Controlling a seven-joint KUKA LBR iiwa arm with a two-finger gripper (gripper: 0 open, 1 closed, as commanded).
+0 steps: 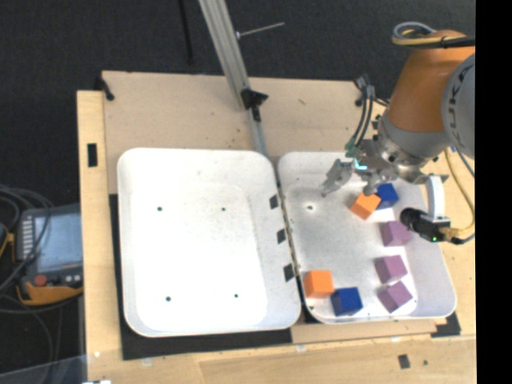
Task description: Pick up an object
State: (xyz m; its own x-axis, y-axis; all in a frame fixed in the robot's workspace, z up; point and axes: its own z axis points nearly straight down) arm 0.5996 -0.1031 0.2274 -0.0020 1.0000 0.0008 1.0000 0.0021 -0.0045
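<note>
Blocks are sitting in the right bin (320, 178): an orange block (366, 206) and blue block (386, 194) directly beneath the tool (356, 178), three purple blocks (391, 267) along the right wall, another orange block (319, 282) and blue block (346, 301) near the front edge. Whether the tool is open, I cannot tell. The left bin (200, 238) is lying on the wooden table (176, 110).

arm (420, 94) over right bin (320, 178) — orange block (366, 206) beneath | left bin (144, 214)
</note>
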